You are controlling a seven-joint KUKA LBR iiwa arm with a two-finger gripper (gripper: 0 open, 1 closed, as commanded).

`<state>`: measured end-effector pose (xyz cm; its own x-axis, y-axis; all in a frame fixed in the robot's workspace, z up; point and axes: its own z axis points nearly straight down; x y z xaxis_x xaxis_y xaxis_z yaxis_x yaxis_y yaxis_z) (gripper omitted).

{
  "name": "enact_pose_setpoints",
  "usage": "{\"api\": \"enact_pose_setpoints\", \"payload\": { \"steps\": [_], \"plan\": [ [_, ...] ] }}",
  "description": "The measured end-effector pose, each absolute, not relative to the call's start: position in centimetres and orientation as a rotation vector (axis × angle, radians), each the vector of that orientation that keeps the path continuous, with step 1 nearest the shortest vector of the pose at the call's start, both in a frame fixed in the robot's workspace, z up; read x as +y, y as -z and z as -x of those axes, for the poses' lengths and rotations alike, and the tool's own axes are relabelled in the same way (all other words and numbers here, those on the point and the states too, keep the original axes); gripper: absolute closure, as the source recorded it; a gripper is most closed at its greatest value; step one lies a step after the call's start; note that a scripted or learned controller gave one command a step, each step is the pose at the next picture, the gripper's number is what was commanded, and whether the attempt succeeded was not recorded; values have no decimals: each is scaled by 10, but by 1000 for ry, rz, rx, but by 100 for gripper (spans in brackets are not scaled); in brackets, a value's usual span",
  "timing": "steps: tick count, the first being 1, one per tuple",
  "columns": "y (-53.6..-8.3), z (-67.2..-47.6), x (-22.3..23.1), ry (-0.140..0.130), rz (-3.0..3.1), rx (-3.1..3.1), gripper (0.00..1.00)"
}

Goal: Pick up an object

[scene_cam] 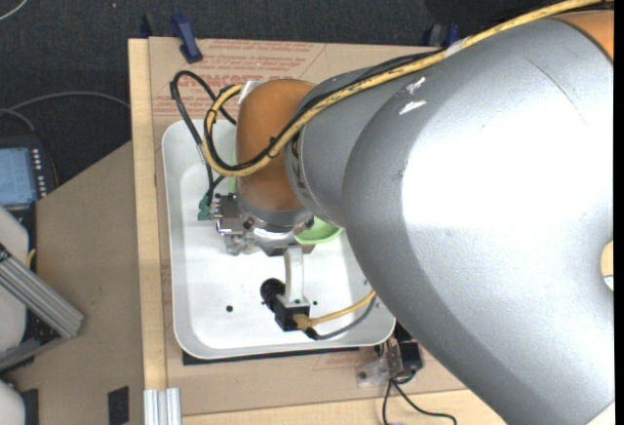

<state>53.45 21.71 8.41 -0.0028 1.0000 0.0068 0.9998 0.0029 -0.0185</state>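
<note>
My arm reaches in from the right and hangs low over the left white bin [190, 248]. The orange wrist band covers the middle of that bin. Under it, the metal gripper [232, 230] sits close to the bin floor near the left wall. A light green object [320, 234] peeks out from beneath the wrist, to the right of the gripper and partly hidden by the arm. I cannot see anything between the gripper's tips. A small green bit [205, 210] shows at the gripper's left side.
The bin rests on a brown cardboard sheet [156, 101] on the bench. The grey arm hides the right bin and the right half of the bench. A blue clip [185, 36] lies at the cardboard's far left corner.
</note>
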Motion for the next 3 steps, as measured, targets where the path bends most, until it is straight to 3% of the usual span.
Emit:
{"api": "enact_pose_setpoints", "payload": {
  "steps": [1, 2, 3],
  "plan": [
    [-124, -628, 219, 10, 2220, -2225, 100],
    [-475, -617, 188, 28, 2228, -2230, 100],
    [-379, -594, 227, -13, 2213, -2222, 100]
  ]
}}
